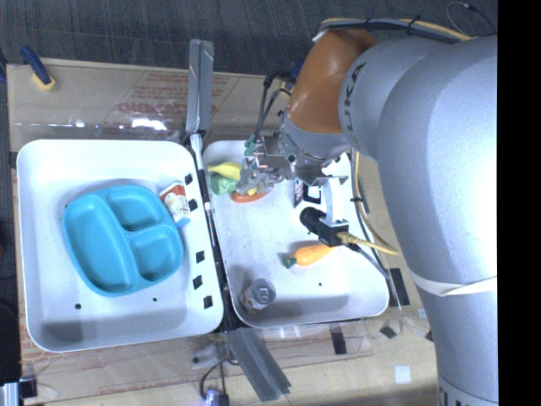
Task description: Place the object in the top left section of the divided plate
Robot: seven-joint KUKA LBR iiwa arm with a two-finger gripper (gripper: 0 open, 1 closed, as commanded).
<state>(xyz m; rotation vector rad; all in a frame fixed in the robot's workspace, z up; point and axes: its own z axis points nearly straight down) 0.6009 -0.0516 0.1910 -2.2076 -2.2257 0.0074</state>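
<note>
Dark carpet floor [127, 15] behind wooden bench [101, 87] w/ blue clamp [35, 66].

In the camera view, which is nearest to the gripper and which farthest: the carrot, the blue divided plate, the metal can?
1. carrot, right bin, below the gripper.
2. metal can, right bin's bottom edge.
3. blue divided plate, left bin, across the divider.

The end effector [254, 172] hangs over yellow-orange toys [228, 181] in the right bin [355, 299]; blue divided plate [123, 238] lies left.

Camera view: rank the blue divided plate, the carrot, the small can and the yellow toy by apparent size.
1. Blue divided plate
2. Carrot
3. Small can and yellow toy: too alike to rank, and the toy is partly hidden.
</note>
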